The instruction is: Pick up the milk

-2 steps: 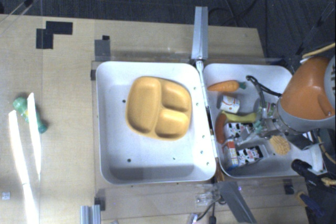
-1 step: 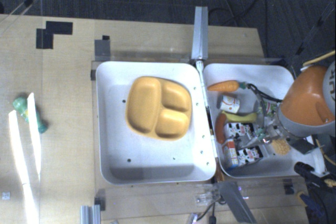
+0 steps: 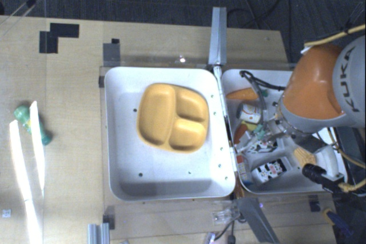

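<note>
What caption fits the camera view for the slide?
Arm reaches over the cluttered right bin; a yellow divided tray sits in the left bin.

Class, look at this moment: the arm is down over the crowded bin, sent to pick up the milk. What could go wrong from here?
1. The right bin is packed; the end effector sits among touching items, so it may close on a neighbour such as the orange item.
2. The arm covers much of that bin, so the milk cannot be identified; the camera may not confirm a grasp.
</note>
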`<state>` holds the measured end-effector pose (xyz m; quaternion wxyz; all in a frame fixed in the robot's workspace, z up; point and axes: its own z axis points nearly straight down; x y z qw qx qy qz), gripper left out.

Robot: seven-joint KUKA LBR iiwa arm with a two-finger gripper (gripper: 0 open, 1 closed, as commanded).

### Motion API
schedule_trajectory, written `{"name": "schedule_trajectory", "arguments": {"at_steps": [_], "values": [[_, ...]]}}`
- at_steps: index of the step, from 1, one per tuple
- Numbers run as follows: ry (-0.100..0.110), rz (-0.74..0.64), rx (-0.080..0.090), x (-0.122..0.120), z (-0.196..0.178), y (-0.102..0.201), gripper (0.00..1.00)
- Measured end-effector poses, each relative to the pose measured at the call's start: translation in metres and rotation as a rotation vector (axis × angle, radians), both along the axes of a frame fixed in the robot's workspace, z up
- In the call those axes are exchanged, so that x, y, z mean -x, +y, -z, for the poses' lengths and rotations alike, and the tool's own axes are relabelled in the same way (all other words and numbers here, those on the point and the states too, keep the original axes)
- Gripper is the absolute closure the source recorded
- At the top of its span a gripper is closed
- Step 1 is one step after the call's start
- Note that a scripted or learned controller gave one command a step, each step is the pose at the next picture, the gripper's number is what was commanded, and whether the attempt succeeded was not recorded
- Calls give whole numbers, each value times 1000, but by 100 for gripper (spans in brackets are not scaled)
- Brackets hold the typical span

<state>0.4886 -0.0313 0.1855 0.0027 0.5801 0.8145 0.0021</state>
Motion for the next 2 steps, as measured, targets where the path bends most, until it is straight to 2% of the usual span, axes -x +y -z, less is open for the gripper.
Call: {"name": "schedule_trajectory", "arguments": {"at_steps": [1,2], "values": [[3,13,1,-18,56,-71,0],[-7,1,1,-3,96,-89,0]]}}
